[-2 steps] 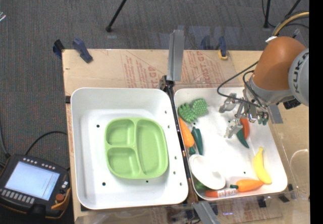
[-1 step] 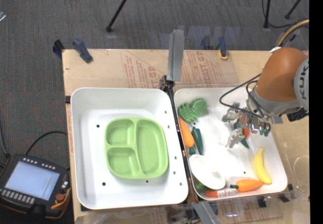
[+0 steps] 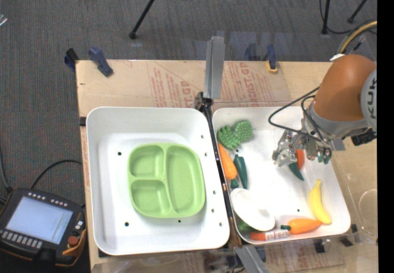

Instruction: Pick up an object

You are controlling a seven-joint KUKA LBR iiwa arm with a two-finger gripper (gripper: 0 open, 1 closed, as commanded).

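— Where's the tool (image 3: 289, 156)?
— Low in the right bin (image 3: 271, 127), fingers around a red-and-green chili pepper (image 3: 298, 164).
— Gripped?
— Can't tell how far it's closed; the pepper lies just beside a banana (image 3: 318, 203).

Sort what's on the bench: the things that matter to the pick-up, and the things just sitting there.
In play:
gripper, low in the right bin
red and green toy right at it
banana
orange carrot
green bumpy toy

Just there:
left bin
green divided plate
handheld controller
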